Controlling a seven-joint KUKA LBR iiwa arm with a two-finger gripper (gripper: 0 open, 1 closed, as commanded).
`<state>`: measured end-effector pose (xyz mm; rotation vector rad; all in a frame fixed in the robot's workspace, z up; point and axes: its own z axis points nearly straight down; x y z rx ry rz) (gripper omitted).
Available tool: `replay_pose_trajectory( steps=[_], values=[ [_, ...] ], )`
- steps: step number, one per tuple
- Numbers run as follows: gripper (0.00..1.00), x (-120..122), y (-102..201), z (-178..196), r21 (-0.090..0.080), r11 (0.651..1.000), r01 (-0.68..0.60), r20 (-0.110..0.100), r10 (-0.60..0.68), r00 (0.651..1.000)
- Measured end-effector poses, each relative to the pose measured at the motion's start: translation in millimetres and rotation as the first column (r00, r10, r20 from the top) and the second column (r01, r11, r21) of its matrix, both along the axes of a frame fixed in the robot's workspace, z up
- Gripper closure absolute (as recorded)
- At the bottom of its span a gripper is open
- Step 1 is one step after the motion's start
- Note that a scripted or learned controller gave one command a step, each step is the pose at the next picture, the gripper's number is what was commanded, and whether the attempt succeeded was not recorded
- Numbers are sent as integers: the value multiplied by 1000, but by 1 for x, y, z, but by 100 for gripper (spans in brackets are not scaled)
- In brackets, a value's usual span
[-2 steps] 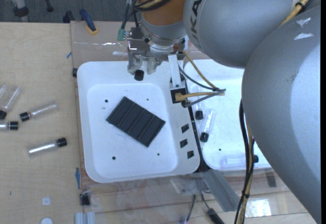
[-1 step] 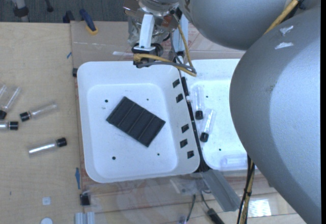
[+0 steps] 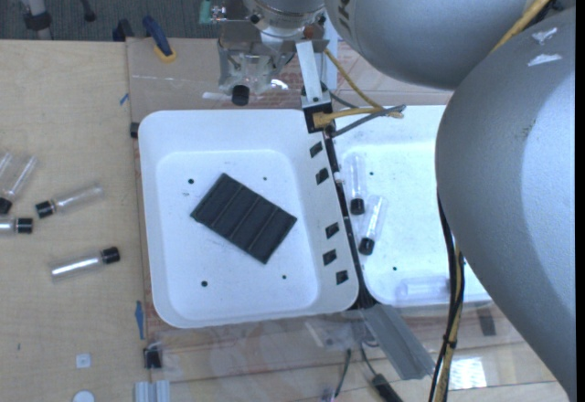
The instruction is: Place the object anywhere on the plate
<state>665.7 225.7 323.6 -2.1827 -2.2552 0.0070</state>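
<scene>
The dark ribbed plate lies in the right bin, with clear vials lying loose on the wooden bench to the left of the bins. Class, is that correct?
Not quite. The camera view shows the dark ribbed plate lying in the left bin, not the right bin. The rest holds: clear vials lie loose on the wooden bench to the left of the bins.

Wooden bench (image 3: 64, 99) bearing two bins (image 3: 151, 236)

Bright, even overhead light, with the white bin (image 3: 160, 290) below the gripper (image 3: 245, 80) nearly blown out. Shadows are soft. The big grey arm (image 3: 512, 163) to its right looms blurred.
</scene>
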Motion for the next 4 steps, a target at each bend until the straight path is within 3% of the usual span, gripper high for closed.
replay_pose_trajectory(
  steps=[1,2,3,4],
  values=[
    [100,0,-4,-11,3,845,-535,2,535,845],
    [100,0,-11,-82,3,669,-743,4,743,669],
    [100,-11,-2,-74,2,74,-997,7,997,74],
    [100,-5,0,3,-8,-350,-937,8,937,-350]
  ],
)
